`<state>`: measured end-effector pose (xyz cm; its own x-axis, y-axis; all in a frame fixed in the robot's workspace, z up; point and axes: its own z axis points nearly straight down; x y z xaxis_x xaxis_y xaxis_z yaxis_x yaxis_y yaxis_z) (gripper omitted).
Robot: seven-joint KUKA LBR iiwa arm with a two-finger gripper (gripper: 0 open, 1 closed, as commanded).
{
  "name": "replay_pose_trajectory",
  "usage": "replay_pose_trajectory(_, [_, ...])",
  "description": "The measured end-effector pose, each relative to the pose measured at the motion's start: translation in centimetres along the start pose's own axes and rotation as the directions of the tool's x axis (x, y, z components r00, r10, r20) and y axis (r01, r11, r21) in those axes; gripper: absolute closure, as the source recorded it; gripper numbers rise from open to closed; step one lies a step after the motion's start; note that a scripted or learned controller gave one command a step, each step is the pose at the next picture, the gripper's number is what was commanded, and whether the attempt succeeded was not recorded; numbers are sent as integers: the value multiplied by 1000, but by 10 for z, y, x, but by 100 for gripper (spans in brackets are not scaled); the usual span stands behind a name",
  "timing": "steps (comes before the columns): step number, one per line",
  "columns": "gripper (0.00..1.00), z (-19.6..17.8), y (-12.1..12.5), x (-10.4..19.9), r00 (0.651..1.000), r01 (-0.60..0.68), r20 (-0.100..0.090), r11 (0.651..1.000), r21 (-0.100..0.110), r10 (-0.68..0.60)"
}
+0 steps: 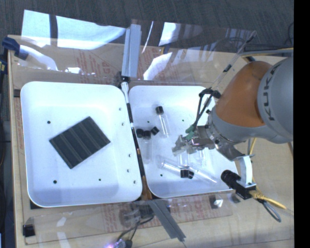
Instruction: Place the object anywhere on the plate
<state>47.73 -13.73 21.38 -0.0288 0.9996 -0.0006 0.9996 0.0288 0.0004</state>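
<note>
The plate (79,141), a dark ribbed rectangle, lies flat in the middle of the left bin (36,94), its long axis running from seven o'clock to one o'clock. Over in the right bin (144,99), several clear vials with black caps lie scattered: one vial (162,120) near twelve o'clock, another vial (176,169) toward six. The gripper (188,144) hangs low at the bin's three o'clock side; how its grip stands, I cannot tell.
</note>
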Motion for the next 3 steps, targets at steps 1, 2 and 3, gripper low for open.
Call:
replay_pose_trajectory(1, [100,-6,93,49,990,-144,-1,990,5,144])
replay_pose_trajectory(2, [100,-48,154,132,996,-89,-1,996,4,89])
replay_pose_trajectory(3, [100,-128,182,195,962,-272,1,962,4,272])
